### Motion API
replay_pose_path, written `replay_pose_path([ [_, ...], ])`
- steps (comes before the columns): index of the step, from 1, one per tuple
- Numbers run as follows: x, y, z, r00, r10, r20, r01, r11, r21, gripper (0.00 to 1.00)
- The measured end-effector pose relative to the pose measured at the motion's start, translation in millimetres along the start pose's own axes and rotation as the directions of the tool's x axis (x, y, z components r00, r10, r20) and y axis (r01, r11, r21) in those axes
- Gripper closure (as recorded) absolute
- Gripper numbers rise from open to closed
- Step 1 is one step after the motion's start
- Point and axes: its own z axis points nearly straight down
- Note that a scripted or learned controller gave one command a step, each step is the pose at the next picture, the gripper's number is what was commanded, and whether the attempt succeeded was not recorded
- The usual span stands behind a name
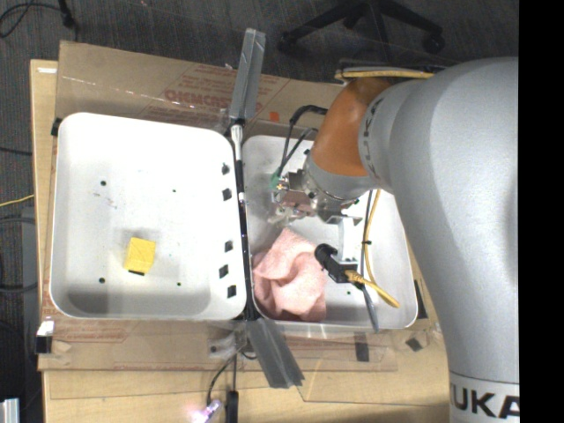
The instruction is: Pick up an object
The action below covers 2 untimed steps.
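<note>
Left bin (62,148): one yellow block (140,255) lies toward its near-left corner, well apart from the arm (352,139). Right bin (260,161): a crumpled pink cloth (286,285) sits against the near edge, by the left wall. The claw (289,199) hangs low, just beyond the cloth's far edge; whether it is released or clenched cannot be told. Judgement: the cloth, lying closest, is the likely target.
</note>
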Motion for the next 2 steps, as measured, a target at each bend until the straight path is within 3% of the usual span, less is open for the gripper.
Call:
replay_pose_path([
  [1,0.2,0.0,0.0,1.0,0.0,0.0,0.0,1.0,0.0,0.0],
  [2,-35.1,49.8,9.9,0.992,0.13,-0.003,-0.13,0.992,-0.001,0.0],
])
